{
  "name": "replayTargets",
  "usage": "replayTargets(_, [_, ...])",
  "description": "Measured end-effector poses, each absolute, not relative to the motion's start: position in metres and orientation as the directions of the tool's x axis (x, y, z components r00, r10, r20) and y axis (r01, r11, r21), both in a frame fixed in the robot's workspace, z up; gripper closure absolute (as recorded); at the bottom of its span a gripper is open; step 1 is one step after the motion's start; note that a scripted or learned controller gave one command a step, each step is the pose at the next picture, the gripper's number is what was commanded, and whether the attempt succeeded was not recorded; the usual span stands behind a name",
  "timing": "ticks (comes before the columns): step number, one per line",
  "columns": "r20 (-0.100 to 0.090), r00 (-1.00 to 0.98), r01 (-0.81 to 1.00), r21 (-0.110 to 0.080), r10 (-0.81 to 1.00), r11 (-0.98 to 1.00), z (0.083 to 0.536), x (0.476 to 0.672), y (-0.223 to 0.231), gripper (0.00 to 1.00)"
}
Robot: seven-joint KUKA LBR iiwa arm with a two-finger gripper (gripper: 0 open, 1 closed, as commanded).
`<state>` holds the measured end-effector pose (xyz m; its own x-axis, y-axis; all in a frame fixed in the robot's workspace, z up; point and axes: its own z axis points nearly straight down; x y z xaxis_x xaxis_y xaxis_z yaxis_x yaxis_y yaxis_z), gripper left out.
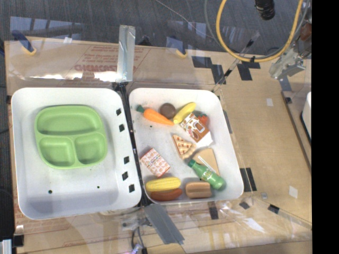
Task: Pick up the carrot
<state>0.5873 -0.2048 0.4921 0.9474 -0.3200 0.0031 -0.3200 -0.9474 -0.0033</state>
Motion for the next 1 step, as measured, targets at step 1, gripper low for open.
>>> replayTargets(1, [0.000, 0.981, -0.192, -0.005, -0.192, -0.981, 0.4902, 0.6579, -0.2070, 1.00])
